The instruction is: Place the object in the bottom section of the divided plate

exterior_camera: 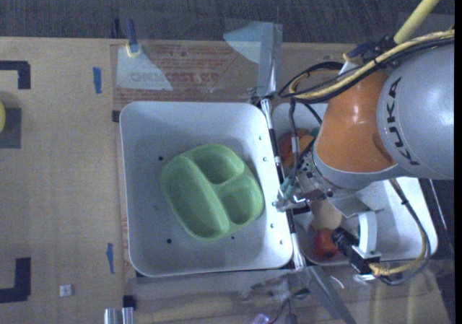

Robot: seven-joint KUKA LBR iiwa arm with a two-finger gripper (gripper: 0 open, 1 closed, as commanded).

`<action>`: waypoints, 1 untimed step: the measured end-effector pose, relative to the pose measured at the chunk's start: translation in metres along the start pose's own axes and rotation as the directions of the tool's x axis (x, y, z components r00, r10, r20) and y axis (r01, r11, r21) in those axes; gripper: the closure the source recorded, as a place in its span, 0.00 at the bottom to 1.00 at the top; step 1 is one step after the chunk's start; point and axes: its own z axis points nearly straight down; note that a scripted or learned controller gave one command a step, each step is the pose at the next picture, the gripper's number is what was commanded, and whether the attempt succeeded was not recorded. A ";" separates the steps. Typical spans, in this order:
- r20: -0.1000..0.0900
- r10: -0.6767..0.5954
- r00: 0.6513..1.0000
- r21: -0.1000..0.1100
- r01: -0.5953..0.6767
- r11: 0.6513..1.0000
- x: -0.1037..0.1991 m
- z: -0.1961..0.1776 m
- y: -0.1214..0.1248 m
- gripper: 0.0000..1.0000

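Camera view, single fixed overhead. I see two white bins side by side on the counter (58,193). The left bin (144,135) carries the green divided plate (211,190), lying flat near the bin's centre and turned at a slant. All three of its sections look bare; from this angle I cannot say with certainty which one counts as the bottom.

The arm (393,124) comes in from the right and hangs over the right bin (415,232), orange band above the wrist, covering most of that bin. The hand (292,196) sits low at the rim where the two bins meet. It is largely hidden under the wrist, so I cannot tell how the hand stands or whether it grips anything.

Objects in the right bin: a red round piece (324,242) near the bin's lower edge, just beside the wrist hardware; an orange piece (289,148) with a yellowish one next to it, higher up, against the dividing wall, partly shadowed by the arm. I take the task's object to be among these; none lies on the plate.

Yellow and black cables (339,81) loop above the arm. Blue tape marks (97,79) sit on the counter left of the bins.
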 end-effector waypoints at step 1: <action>0.002 0.083 0.997 -0.003 -0.083 0.997 -0.042 -0.120 0.023 1.00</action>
